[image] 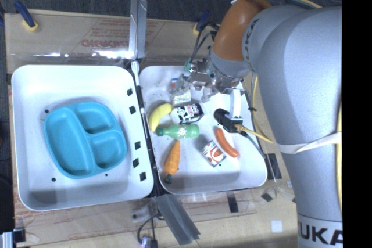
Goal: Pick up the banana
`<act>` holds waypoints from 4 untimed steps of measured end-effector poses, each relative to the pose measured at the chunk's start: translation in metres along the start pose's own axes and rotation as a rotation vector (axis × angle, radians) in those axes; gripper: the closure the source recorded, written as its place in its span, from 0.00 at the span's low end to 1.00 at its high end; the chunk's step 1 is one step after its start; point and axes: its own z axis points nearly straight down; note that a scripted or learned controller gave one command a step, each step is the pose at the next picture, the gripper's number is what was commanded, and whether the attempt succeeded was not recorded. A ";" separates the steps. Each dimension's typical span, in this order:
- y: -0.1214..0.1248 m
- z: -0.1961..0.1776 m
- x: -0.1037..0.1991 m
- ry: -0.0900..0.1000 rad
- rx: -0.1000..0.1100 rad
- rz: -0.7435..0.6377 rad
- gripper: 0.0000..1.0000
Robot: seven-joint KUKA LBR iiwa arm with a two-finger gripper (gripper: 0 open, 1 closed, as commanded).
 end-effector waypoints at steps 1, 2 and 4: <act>-0.019 0.038 0.026 -0.003 -0.018 -0.132 0.00; -0.066 0.047 0.020 -0.001 0.000 -0.070 0.00; -0.109 0.042 0.013 -0.002 0.007 0.086 1.00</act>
